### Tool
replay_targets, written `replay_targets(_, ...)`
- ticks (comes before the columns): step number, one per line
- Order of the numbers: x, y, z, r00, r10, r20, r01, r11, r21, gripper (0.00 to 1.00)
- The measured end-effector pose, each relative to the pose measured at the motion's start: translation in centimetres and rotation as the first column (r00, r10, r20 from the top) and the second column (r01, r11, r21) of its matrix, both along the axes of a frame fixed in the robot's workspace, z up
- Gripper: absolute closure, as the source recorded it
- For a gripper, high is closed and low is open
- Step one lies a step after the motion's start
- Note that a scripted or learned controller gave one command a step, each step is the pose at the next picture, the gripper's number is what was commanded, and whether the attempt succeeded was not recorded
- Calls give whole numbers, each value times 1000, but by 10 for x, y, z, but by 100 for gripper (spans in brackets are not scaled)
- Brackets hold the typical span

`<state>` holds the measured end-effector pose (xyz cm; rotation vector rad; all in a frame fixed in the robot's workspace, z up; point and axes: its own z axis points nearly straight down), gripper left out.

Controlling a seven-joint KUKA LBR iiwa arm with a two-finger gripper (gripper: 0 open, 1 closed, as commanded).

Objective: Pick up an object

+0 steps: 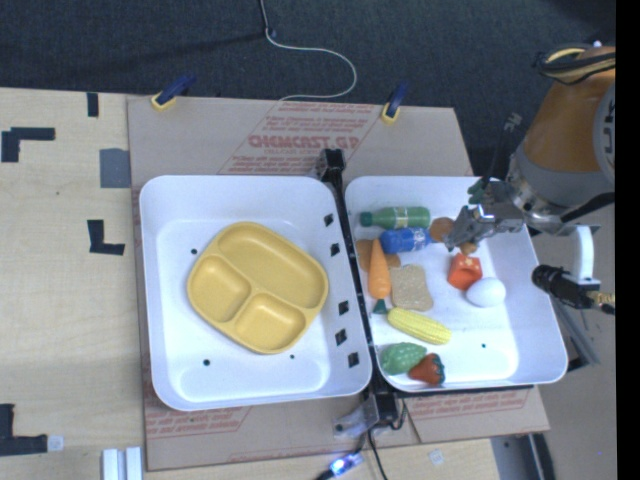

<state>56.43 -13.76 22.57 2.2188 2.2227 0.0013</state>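
Nearest the lens, a red plastic strawberry (428, 370) lies well below the small red-orange toy tomato (463, 271), over which the dark end effector (468, 226) hovers, its opening impossible to judge, so a descent risks striking the white egg (487, 292) touching that tomato and knocking both aside.

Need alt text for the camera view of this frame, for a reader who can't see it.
The gripper hangs over the right bin, above toy foods including a carrot, corn cob and white egg. The left bin holds a yellow divided plate.
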Motion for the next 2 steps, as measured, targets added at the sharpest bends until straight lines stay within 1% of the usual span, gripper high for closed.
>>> replay_targets(1,-7,63,-3,1000,5,-4,-5,1000,2,100)
replay_targets(2,-5,116,8,1000,5,-3,-5,1000,2,100)
